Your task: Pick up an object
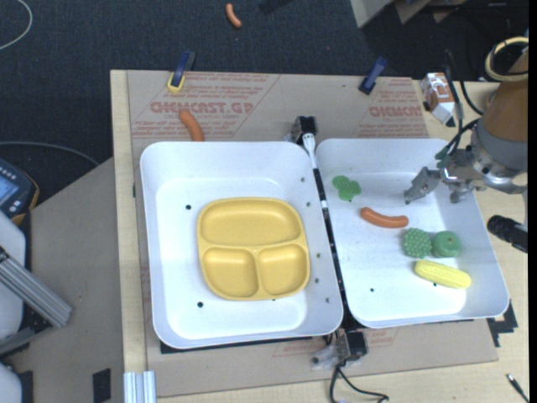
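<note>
Landmark is the shallow white right bin (369, 305); everything pickable sits inside it. The grey arm with orange band (503, 124) comes in over the bin's right rim, and the two-finger gripper (438, 187) hangs over the bin's upper right area, fingers spread apart with nothing between them. Nearest candidate is the orange sausage-shaped toy (384, 218), mid-bin, lying down and to the left of the gripper, apart from it, long axis running roughly left-right with a slight tilt. My read: the coming move is a short shift left and toward the bin's front edge, then a descent, with the fingers closing across the sausage's short side. Toward the bin's front right sit the yellow corn toy (442, 274), the green bumpy round toy (416, 243) and the green ball-like toy (447, 243) just beside it; the small green leafy toy (346, 187) is at upper left.
</note>
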`<act>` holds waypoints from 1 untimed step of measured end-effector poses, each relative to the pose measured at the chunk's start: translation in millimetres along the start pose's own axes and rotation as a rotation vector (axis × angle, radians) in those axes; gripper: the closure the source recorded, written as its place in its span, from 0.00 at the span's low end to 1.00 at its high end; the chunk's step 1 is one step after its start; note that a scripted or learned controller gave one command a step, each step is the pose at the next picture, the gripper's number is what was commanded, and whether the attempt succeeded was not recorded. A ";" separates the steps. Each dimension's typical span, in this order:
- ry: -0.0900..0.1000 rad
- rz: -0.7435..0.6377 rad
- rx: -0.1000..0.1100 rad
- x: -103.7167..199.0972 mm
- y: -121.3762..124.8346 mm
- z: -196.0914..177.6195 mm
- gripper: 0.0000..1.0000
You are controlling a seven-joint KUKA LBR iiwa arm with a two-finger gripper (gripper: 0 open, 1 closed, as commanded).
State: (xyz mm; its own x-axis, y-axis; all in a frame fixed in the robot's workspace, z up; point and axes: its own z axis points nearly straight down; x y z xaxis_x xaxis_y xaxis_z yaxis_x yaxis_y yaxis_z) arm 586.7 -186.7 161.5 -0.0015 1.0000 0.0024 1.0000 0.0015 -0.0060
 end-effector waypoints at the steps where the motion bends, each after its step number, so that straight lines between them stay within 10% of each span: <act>1: -0.001 0.000 -0.001 4.7 -2.3 43.4 0.00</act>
State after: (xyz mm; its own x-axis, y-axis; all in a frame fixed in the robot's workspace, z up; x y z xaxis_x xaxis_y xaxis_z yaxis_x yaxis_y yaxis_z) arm 584.1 -181.9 118.0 -0.0010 1.0000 0.0018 1.0000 0.0010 -0.0050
